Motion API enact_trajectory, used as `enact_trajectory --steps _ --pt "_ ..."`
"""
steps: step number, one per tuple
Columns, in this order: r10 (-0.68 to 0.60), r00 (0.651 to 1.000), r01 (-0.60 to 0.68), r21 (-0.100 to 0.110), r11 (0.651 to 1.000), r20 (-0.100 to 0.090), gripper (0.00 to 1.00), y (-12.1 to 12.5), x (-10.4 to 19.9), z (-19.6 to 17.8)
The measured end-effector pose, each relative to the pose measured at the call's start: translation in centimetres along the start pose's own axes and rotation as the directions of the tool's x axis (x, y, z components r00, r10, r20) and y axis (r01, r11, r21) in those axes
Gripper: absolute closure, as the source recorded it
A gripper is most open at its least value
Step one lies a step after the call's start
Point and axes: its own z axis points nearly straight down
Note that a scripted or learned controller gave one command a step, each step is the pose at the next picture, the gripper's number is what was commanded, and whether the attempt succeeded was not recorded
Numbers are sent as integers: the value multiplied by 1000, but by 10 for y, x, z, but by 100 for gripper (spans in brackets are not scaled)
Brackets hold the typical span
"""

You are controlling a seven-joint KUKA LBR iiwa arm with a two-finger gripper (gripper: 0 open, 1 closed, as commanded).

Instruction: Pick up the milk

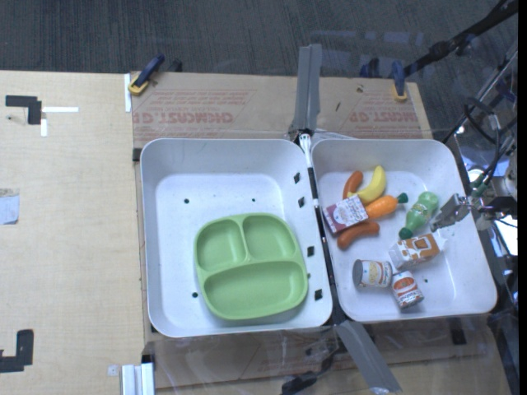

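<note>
We begin at the left, where the left bin [165, 220] holds a green divided plate [249, 265] set toward its 5 o'clock corner. The right bin [461, 299] sits just beside it, the two rims meeting along the centre line. Inside the right bin, taking its centre as the dial's hub, we find a pink-and-white carton [346, 214] at 9 o'clock, with a sausage [352, 182] and a banana [375, 183] above it at about 11 o'clock. An orange carrot [383, 206] lies just right of the pink carton, and a second sausage [358, 234] lies just below both. A can lying on its side [373, 273] rests at 7 o'clock, and a second small can [407, 290] lies at 5 o'clock near the front wall. The milk [414, 250], a small white carton with an orange label, lies tilted at roughly 4 o'clock from the hub, just above the two cans. A green bottle [421, 211] lies just above the milk at 2 o'clock, close enough to crowd it from that side. The gripper [451, 212] reaches in at 3 o'clock, just right of the green bottle and above the milk's right end; we cannot tell how its fingers stand.
</note>
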Motion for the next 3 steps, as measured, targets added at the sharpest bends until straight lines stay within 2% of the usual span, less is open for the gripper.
enact_trajectory --steps 1,2,3 --pt "288 957 -288 0 957 0 0 10 -11 19" --pt "-193 981 193 -20 981 10 0 17 -38 142" --pt "40 999 -41 -25 999 -9 0 12 -43 149"
